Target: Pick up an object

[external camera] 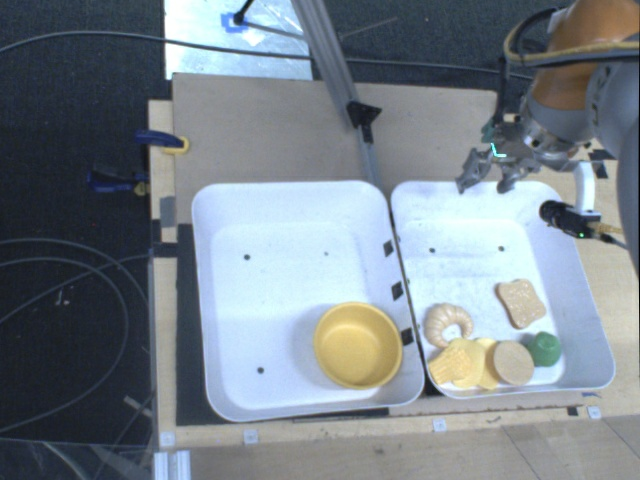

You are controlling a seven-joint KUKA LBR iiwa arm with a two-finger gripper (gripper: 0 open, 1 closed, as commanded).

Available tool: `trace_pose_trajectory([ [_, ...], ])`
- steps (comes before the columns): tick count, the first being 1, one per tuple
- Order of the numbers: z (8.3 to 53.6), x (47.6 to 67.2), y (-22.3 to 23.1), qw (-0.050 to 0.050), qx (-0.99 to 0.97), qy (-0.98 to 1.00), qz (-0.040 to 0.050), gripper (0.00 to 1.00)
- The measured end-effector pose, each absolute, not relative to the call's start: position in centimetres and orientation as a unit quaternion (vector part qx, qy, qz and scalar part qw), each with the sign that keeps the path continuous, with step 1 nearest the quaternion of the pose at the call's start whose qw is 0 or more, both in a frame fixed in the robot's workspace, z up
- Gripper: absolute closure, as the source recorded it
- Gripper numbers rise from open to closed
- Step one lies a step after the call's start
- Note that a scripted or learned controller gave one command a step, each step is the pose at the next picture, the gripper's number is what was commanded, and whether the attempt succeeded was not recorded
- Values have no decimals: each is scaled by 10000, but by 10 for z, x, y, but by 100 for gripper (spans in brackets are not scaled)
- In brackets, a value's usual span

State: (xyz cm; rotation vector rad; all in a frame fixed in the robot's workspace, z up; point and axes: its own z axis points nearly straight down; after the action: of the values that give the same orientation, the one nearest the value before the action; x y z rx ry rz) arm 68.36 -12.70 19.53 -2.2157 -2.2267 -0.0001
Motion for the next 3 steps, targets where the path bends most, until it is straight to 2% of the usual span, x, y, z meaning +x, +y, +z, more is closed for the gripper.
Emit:
trace_pose_trajectory([
  [1,197,684,-127,-10,-7052,-7090,-9,0],
  [3,108,693,-118,17,-7046,-7096,20,0],
])
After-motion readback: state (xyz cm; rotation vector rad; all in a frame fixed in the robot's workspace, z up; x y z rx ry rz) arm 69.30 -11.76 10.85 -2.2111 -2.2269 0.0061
